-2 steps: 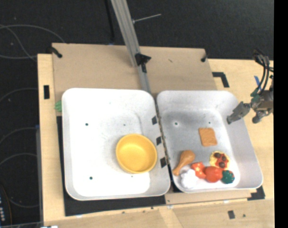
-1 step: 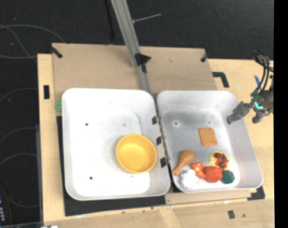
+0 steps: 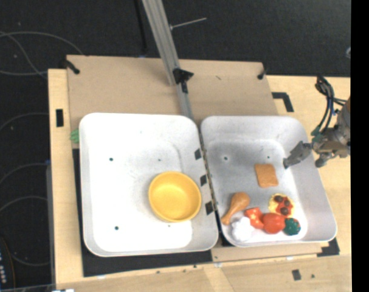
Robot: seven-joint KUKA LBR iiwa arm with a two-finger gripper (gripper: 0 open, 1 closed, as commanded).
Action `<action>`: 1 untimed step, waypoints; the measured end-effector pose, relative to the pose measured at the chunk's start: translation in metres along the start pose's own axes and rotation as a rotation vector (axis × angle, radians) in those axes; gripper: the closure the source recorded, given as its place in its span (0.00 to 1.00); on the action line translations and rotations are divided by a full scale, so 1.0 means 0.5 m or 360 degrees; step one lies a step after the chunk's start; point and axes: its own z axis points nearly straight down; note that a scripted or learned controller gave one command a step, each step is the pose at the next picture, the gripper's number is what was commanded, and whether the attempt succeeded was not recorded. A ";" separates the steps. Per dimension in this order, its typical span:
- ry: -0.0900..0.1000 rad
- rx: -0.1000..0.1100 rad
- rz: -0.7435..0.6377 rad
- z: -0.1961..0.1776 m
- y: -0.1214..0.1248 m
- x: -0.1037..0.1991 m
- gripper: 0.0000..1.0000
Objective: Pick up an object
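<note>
Yellow bowl (image 3: 174, 196) is sitting in the left bin (image 3: 111, 139), well apart from the hand (image 3: 307, 154). Nearer, below-left of the hand, a tan cracker (image 3: 266, 175), drumstick (image 3: 235, 206) and red tomato (image 3: 271, 222) are lying in the right bin (image 3: 245, 132). Hand is hovering over that bin's right rim, holding nothing; its grip I cannot tell.

- At your three o'clock you see the gripper (image 3: 307, 156), a small cluster of grey and dull metal parts.
- One dark grey finger (image 3: 295, 154) juts toward nine o'clock, blunt at its tip.
- A second, shorter dark piece sits just beside it, toward five o'clock.
- Above them, toward one o'clock, thin black cables (image 3: 326, 102) loop and curl down into the wrist block.
- The wrist block itself looks pale grey-brown, blurred, with no markings you could read.
</note>
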 end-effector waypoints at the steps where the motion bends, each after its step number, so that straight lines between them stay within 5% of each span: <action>1: 0.0002 0.0002 0.0002 0.096 -0.004 0.016 0.00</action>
